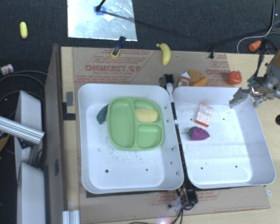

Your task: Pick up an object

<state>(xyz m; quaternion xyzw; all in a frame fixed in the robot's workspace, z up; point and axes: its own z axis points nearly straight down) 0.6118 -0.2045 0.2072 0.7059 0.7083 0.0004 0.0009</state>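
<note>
In the right bin lie a small red-and-white packet and a purple grape bunch, both toward its left side. My gripper hangs over the right bin's far right corner, well to the right of the packet, with its two fingers spread apart and nothing between them. The left bin holds a green divided plate with a yellow piece in its upper right compartment, and a dark green object beside the plate's left edge.
Behind the bins lie a yellow banana, an orange piece, a red tomato-like ball and a blue-and-yellow tool. Cables and grey metal parts sit at the far left.
</note>
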